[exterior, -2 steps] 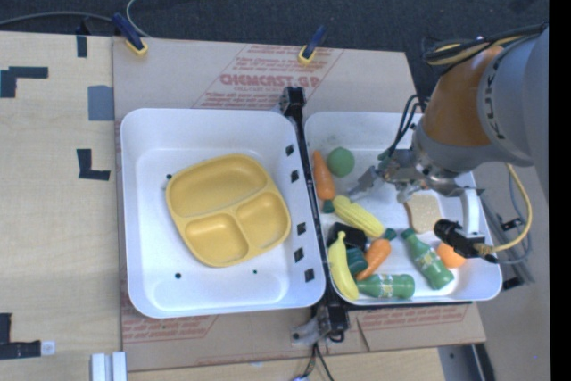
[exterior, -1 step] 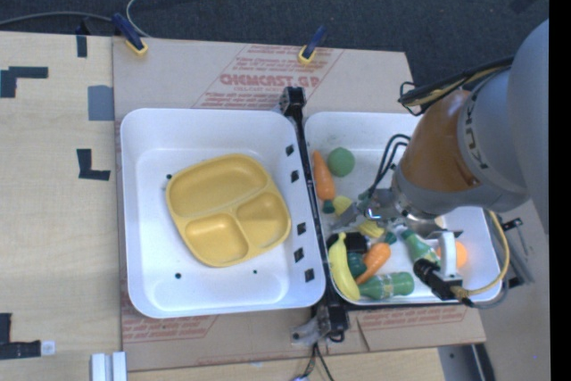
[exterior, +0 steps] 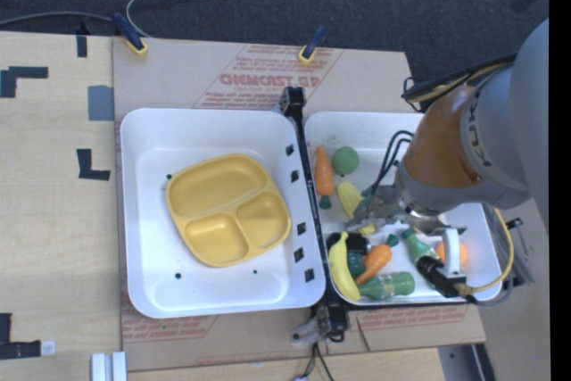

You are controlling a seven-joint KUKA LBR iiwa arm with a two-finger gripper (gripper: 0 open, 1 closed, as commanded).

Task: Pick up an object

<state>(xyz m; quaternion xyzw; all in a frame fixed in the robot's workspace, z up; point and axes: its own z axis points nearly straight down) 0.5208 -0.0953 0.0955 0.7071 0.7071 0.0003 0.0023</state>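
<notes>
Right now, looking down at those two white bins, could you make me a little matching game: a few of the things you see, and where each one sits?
Things:
1. yellow tray
2. green ball
3. banana
4. green bottle

Places:
A. right bin, far end, beside a carrot
B. right bin, along the near edge
C. left bin, in the middle
D. right bin, near corner by the divider

Pairs: 1-C, 2-A, 3-D, 4-B
</notes>
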